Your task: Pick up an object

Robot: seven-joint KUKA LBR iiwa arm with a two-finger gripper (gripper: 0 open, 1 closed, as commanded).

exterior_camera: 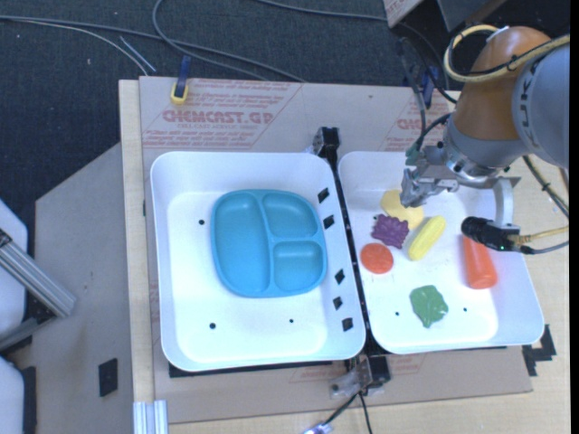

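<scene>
Hovering at the right bin's upper part, the pincer sits over a yellow toy; its opening can't be told. Purple grapes lie just below.

Bins showing white; tray blue; toys reading purple, yellow, orange, green, red-orange.

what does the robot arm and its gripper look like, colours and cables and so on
The arm is a thick grey rounded body with a glossy orange band above the wrist. A yellow cable loops over the band. The gripper is a small grey metal assembly, with dark cables trailing beside it.
</scene>
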